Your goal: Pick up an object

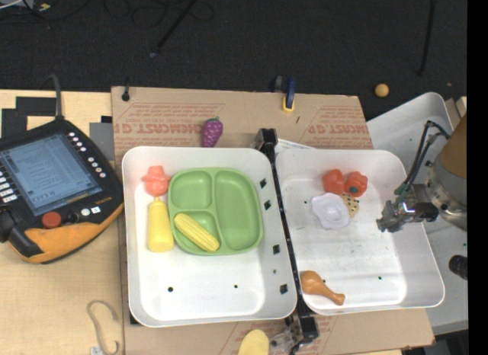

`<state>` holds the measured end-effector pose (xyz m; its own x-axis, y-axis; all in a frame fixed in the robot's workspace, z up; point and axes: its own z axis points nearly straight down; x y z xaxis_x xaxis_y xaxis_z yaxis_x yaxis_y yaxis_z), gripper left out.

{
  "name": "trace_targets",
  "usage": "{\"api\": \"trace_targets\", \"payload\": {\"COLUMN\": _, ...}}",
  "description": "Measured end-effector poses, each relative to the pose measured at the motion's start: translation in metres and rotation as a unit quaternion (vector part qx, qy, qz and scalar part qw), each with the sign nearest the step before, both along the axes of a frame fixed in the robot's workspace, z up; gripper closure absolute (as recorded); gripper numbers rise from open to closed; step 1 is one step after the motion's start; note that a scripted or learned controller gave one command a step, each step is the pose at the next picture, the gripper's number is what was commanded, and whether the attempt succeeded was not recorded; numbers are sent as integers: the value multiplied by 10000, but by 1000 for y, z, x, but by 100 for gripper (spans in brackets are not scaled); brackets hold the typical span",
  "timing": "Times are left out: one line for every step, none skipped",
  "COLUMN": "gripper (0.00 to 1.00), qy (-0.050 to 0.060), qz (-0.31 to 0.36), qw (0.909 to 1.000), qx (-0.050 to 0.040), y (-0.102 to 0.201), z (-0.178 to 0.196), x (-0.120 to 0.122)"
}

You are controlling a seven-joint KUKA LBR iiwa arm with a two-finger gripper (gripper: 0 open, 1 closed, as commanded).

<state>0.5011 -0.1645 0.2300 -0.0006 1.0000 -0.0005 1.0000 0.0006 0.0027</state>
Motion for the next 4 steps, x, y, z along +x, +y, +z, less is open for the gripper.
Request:
{"api": "trace_targets", "payload": {"gripper": 100, "qy": 20, "qz": 15, "qw": 10000, "qx": 13, "y": 38, "z": -3, "x": 20}}
{"api": "trace_targets", "payload": {"gripper": 100, "qy": 17, "qz": 14, "qw": 10000, "qx": 11, "y": 73, "z": -9, "x": 53}}
{"api": "trace_targets", "payload": {"gripper": 100, "qy": 21, "qz": 1, "qw": 10000, "qx": 8, "y": 89, "z": 5, "x": 48}}
{"api": "trace_targets", "payload": {"gripper": 100, "qy": 26, "qz": -7, "qw": 10000, "qx": 3, "y": 81, "z": 5, "x": 47}}
